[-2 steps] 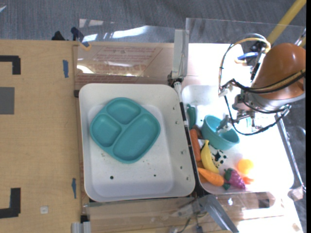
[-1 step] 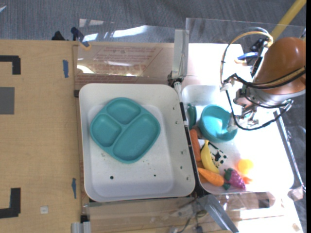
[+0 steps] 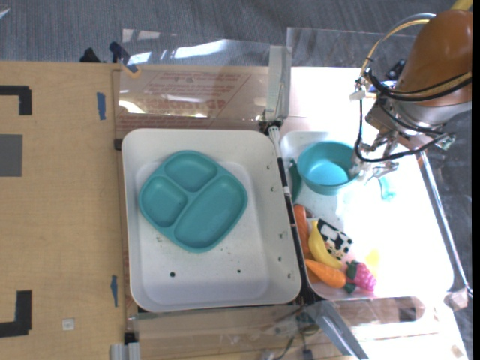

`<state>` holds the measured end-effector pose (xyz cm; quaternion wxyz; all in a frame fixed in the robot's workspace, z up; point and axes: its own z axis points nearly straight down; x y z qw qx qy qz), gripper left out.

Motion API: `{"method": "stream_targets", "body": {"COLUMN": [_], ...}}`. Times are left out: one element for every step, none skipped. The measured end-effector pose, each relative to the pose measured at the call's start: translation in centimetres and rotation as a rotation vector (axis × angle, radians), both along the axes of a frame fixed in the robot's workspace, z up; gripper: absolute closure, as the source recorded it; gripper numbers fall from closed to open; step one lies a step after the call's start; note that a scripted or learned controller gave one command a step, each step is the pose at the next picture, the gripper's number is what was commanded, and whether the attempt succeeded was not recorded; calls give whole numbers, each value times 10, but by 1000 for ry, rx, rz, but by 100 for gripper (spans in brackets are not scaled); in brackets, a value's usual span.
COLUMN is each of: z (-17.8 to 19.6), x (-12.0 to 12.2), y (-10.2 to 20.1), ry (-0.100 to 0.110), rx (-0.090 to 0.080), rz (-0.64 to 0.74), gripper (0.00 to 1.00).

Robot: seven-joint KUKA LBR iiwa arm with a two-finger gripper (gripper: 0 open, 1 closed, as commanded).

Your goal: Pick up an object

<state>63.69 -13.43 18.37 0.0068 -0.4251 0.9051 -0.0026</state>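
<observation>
A teal bowl point(image 3: 327, 168) sits at the back left of the right bin point(image 3: 420, 231). My gripper point(image 3: 373, 166) hangs right beside the bowl's right rim, under the grey wrist and orange band point(image 3: 442, 36). Along the bin's left wall lie an orange carrot point(image 3: 301, 223), a yellow banana point(image 3: 321, 247), a black-and-white cow-patterned toy point(image 3: 335, 238), a second carrot point(image 3: 326, 273) and a pink toy point(image 3: 363, 276). A small teal piece point(image 3: 387, 190) shows just below the gripper.
The left bin point(image 3: 150, 276) holds a teal divided plate point(image 3: 193, 199). A clear plastic sheet point(image 3: 195, 88) stands behind the left bin. Brown cardboard point(image 3: 56, 201) covers the bench at the left. The right bin's right half is bright white floor.
</observation>
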Motion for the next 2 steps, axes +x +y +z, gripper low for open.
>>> {"method": "stream_targets", "body": {"z": [-78,-78], "x": [23,26], "y": [-80,-71], "ry": [0,-6], "rx": [-7,4], "rz": [248,255], "gripper": [100,0]}}
